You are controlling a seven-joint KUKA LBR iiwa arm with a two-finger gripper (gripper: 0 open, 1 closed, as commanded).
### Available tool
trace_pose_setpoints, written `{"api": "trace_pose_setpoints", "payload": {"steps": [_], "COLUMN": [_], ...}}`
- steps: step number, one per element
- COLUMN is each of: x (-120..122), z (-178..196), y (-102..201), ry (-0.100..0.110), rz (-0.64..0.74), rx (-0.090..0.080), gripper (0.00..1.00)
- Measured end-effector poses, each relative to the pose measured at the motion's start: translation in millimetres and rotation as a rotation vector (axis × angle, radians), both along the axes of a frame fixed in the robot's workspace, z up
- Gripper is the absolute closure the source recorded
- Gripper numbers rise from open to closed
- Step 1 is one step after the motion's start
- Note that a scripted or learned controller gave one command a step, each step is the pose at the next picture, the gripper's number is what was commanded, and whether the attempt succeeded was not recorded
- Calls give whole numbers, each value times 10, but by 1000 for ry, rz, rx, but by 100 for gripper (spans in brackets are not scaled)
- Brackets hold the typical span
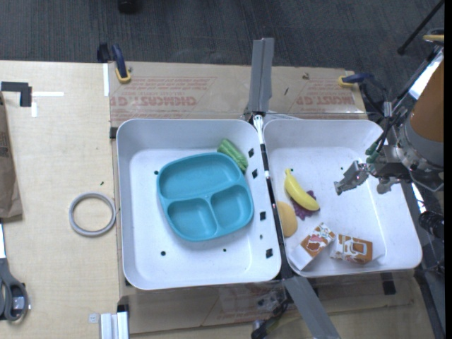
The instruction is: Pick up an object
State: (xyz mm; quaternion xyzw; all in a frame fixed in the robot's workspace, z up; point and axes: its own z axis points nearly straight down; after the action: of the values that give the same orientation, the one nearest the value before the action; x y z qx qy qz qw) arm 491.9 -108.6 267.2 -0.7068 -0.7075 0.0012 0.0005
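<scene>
In the right-hand bin [395, 260] several small things lie toward its left and near sides: a yellow banana [300, 191] slanting beside the divider, with a small purple piece [306, 211] tucked just under its lower end, an orange rounded fruit [287, 219] pressed against the bin's left wall, and nearer the front two small orange-and-white cartons, one [317, 241] tilted near the front-left corner and the other [352, 248] just to its right, the two near each other but apart. The gripper [351, 178] hangs over the open white floor of this bin, to the right of the banana and well apart from it, above and clear of the cartons; its grey fingers [346, 183] point down and to the left, they look slightly parted, and nothing lies between them. The arm comes in from the right edge, with its orange band [429, 111] showing above the wrist. In the left-hand bin [134, 210] sits a blue divided tray [205, 196] with three compartments, and a green leafy item [232, 153] rests against its far right corner, close to the divider. On the desk [56, 154] left of the bins lies a grey ring [92, 213], and scissors [13, 295] lie at the lower left edge. Blue-and-yellow clamps [119, 62] grip the cardboard sheet behind the bins.
</scene>
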Motion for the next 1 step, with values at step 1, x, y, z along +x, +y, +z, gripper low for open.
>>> {"api": "trace_pose_setpoints", "payload": {"steps": [1], "x": [438], "z": [-775], "y": [360], "ry": [3], "rz": [-258], "rx": [0], "gripper": [0]}}
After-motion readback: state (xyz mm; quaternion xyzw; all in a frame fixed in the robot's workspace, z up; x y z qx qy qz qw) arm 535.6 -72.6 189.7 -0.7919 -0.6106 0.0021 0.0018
